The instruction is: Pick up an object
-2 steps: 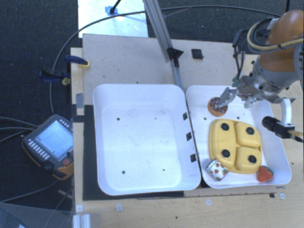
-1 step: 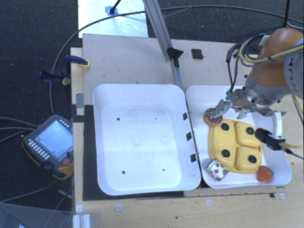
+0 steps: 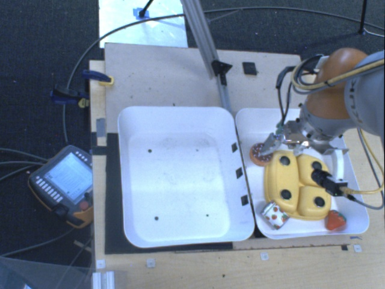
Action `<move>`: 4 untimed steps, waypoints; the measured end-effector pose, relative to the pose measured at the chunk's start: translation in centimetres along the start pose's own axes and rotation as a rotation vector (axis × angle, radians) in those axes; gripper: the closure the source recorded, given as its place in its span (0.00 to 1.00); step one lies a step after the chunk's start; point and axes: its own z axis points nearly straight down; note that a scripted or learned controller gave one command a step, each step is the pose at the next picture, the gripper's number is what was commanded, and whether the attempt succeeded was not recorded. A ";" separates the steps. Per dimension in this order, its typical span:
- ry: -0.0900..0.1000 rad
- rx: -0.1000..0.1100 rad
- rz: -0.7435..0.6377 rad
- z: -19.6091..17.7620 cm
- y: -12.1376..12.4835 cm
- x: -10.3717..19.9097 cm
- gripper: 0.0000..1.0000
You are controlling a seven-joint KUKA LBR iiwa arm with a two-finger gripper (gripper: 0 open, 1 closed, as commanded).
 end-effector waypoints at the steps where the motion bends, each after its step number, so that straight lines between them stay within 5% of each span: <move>1: -0.012 -0.023 -0.001 4.6 0.7 0.4 0.00; 2: -0.010 -0.034 -0.002 3.1 1.1 0.5 1.00; 3: 0.000 -0.006 -0.003 -3.2 1.7 0.3 1.00; 4: -0.001 -0.009 -0.004 -9.5 2.1 0.8 1.00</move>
